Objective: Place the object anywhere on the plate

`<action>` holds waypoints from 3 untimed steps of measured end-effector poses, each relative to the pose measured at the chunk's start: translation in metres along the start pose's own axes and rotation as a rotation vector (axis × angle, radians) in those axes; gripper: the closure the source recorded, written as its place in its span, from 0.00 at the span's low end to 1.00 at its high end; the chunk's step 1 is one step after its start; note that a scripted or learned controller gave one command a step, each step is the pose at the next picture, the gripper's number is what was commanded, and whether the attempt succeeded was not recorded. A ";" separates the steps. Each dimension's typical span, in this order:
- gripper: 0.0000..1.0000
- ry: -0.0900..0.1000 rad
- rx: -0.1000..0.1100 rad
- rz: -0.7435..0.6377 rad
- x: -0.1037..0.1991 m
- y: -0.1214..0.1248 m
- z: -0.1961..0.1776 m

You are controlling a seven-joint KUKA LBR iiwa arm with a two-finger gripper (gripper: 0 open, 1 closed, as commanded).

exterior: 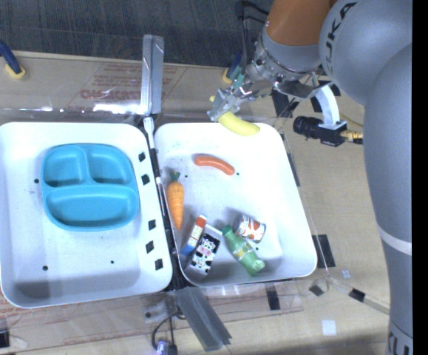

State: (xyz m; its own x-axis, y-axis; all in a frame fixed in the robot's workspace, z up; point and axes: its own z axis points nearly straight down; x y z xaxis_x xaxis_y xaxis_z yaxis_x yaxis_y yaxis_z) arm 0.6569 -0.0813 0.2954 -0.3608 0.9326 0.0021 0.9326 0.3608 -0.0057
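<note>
- A yellow toy banana (pixel 239 124) is the thing most likely meant by the task. It sits at the far rim of the right bin (pixel 296 198), near that bin's back corner, directly under the gripper (pixel 228 103).
- The gripper's fingertips meet the banana's near end, and the banana looks lifted or tipped against the rim. The fingers seem closed around that end, so it appears to be held, though the contact point is small and partly hidden.
- Judging by its smooth, glossy skin, the banana is probably light, hollow plastic: stiff, not fragile, and slippery. Its curved, tapering shape suggests a grip across the thicker middle would be safer than one at the narrow tip, where it could swivel or slide out.
- The blue plate (pixel 89 186), divided into three compartments, lies in the left bin (pixel 7 220), well apart from the banana. A raised divider between the bins must be cleared on the way across.
- Other items lie in the right bin: a toy sausage (pixel 214 163) near the middle, an orange carrot (pixel 175 202) beside the divider, and, at the near edge, a small carton (pixel 194 234), a black-and-white box (pixel 208 250), a green bottle (pixel 243 252) and a red-and-white can (pixel 251 230) bunched close together.
- The grey arm (pixel 361 43) with its orange band reaches in from the right, above the bench.
</note>
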 end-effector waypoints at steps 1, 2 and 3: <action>1.00 0.000 0.004 -0.093 0.100 -0.008 0.082; 1.00 0.000 0.004 -0.229 0.161 -0.001 0.108; 0.00 -0.001 0.003 -0.228 0.161 -0.001 0.107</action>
